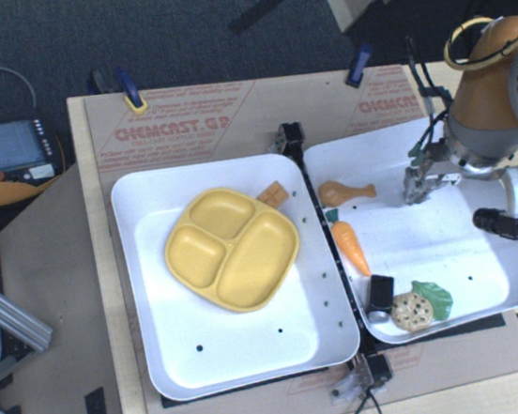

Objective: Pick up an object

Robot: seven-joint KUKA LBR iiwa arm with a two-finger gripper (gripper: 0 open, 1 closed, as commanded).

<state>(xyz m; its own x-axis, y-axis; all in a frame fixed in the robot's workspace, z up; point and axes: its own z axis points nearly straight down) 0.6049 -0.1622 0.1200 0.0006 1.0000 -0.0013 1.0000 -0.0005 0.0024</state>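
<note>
Gripper [415, 188]: hovering low over the right bin's [493, 260] far edge; whether it is parted or together, I cannot tell.
Drumstick [344, 192]: lying near the far left corner, nearest candidate.
Carrot [349, 247]: resting along the left edge.
Yellow divided plate [232, 248]: occupying the left bin [156, 290].

Both bins, left [165, 356] and right [495, 274], are plain white. In the left one lies a pale yellow divided plate [232, 249] with a small tan-brown block [273, 194] at its far right edge. The right bin holds a tan drumstick [345, 192], an orange carrot [349, 247], a black block [380, 291], a speckled beige cookie [407, 311] and a green leafy piece [434, 297]. The cardboard [227, 111] beneath is brown with red lettering.
</note>
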